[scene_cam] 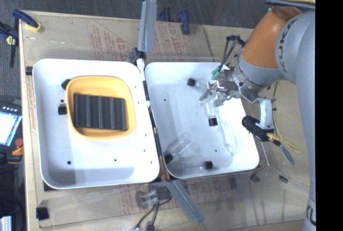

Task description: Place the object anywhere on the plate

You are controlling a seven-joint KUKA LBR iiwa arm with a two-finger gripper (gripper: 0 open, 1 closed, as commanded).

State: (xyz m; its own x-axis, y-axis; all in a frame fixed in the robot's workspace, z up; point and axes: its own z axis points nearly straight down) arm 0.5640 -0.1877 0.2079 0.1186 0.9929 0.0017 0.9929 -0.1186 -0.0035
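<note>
A yellow plate with a dark ribbed centre lies in the left bin. A clear, see-through object rests in the right bin near its front left corner, faint against the white floor. My gripper hangs over the middle of the right bin, up and to the right of the clear object and apart from it. The grey arm with its orange band comes in from the right.
Small black bits dot the right bin's floor, with one near the front wall. A raised divider separates the two bins. Blue clamps sit on the bench's back edge, and cables trail at the right.
</note>
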